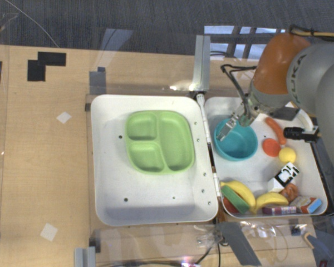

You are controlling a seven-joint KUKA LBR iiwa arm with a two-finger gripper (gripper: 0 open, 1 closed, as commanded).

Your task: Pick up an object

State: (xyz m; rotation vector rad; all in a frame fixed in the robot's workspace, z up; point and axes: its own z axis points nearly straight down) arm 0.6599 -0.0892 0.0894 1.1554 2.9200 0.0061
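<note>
Teal round plastic bowl (236,143) sits in the right white bin (320,177), the gripper (229,128) with spread fingers straddling its rim, beside an orange spoon (273,137), yellow lemon (287,155) and bananas (240,192).

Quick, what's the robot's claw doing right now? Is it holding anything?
Gripper: at the teal bowl's rim; open or shut cannot be told.

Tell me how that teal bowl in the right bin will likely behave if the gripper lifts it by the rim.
The teal bowl looks rigid and probably light, like thin plastic. Its smooth, glossy wall may slip in a pinch grip. The gripper sits at its upper-left rim, so an off-centre lift would likely tilt it. It stands apart from the orange spoon.
</note>
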